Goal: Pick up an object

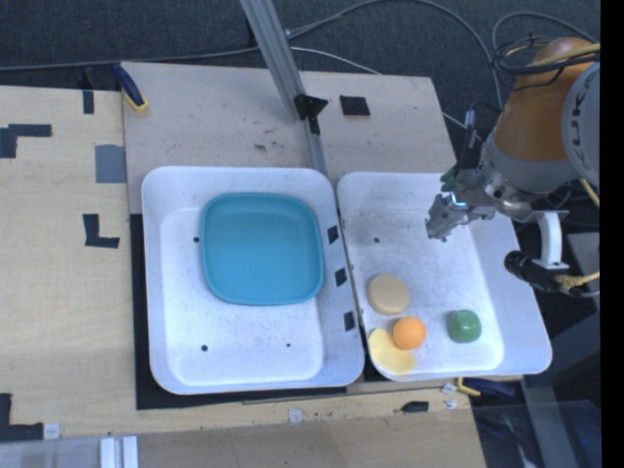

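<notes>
- Bench (58,261) is carrying two shallow white bins side by side; the left bin (166,261) is holding a blue plate (261,248) lying flat near its middle.
- Right bin (507,300) is holding all the small pieces, bunched along its near edge, with the far half bare.
- Arm (541,115) is reaching in from the right over the far part of the right bin, wrist angled down toward the bin floor.
- Gripper (439,224) is hanging above bare white floor, well apart from every piece; nothing is showing between its tips, and whether they are spread or closed I cannot tell at this size.
- Candidate pieces, largest first: a yellow piece (390,357) lying against the near rim, a tan round piece (388,293) just beyond it, a green piece (464,326) off to the right, and an orange ball (409,333) touching the yellow piece.
- Progress, as a judgement: nothing is lifted yet. All pieces are resting on the bin floor. Choosing a target, travelling toward the near edge, descending, closing and lifting are all remaining.
</notes>
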Controlling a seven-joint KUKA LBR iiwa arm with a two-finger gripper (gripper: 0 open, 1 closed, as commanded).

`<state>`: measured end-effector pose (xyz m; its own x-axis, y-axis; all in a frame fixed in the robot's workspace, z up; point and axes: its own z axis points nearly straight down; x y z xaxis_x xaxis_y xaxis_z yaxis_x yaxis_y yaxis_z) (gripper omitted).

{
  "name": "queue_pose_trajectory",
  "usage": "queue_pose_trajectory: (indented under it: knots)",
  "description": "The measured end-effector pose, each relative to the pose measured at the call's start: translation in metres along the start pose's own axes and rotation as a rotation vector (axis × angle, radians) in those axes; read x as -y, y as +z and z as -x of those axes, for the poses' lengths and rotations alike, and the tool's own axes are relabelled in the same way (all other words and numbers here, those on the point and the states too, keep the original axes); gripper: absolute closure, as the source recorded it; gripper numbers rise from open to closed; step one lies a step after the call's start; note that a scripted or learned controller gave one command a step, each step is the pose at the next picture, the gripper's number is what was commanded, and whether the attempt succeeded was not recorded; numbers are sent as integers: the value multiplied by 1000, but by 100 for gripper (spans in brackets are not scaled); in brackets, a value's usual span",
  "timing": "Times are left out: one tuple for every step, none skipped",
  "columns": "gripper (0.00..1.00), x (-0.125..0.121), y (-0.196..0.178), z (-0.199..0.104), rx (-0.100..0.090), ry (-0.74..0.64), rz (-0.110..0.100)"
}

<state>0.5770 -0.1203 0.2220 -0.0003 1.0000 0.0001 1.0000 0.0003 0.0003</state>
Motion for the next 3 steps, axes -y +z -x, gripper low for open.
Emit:
queue_pose_trajectory:
  knots:
    - [100, 13, -11, -54, -1, -4, 0]
    - [100, 24, -4, -111, -1, -4, -1]
    - [100, 36, -13, -157, -1, -4, 0]
